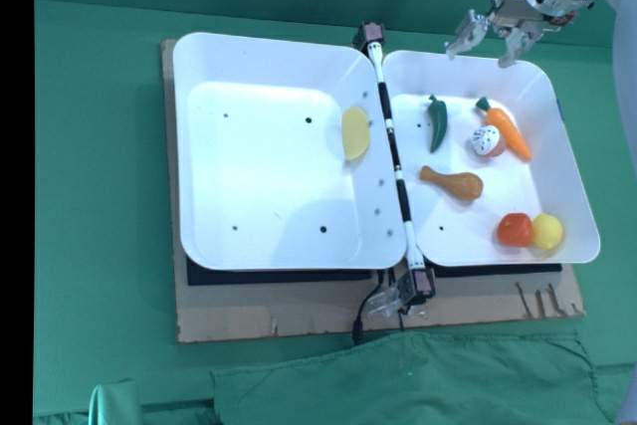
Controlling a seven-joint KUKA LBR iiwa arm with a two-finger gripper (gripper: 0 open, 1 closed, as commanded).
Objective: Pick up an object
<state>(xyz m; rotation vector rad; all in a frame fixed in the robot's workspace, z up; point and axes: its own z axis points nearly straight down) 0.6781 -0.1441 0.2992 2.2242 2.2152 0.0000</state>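
Grey tool (493,39), jaws wide and holding nothing, upper right of frame above right bin (572,176); carrot (507,132) just below.

Glossy white plastic bins (269,65); matt green cloth (100,164); brown cardboard (299,318).

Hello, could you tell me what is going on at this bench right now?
A robot arm is set to pick an object from two white bins. Its gripper hangs open above the far rim of the right bin, holding nothing. That bin holds a green pepper, a carrot, a white speckled piece, a drumstick, a tomato and a lemon. The left bin holds a yellow chip.
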